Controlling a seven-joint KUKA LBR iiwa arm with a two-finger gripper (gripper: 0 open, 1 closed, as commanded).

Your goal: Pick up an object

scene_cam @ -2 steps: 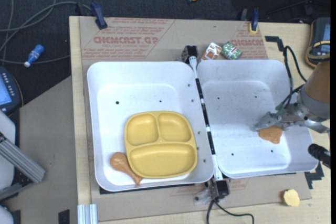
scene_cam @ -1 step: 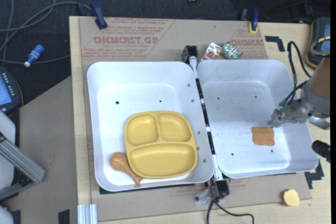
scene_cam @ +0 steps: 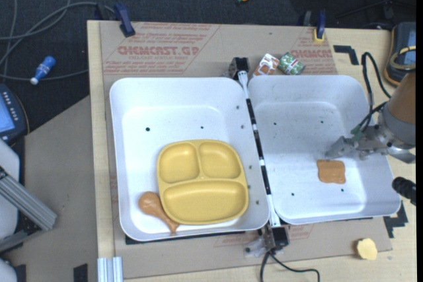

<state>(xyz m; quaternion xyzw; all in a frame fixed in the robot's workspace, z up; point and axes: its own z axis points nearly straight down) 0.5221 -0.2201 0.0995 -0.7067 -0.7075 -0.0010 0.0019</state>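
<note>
Nothing is picked up yet: the brown toast-like piece (scene_cam: 331,172) lies flat on the floor of the right bin (scene_cam: 310,99), and the gripper (scene_cam: 345,146), reaching low from the right, hovers just above-left of it with released fingers, holding nothing.

So the right bin's got one flat, orange-brown slab, like a toast slice (scene_cam: 331,172), lying at about 4 o'clock. Left bin: yellow divided plate (scene_cam: 201,181) at 6 o'clock, orange drumstick toy (scene_cam: 156,207) touching its 8 o'clock edge.
</note>
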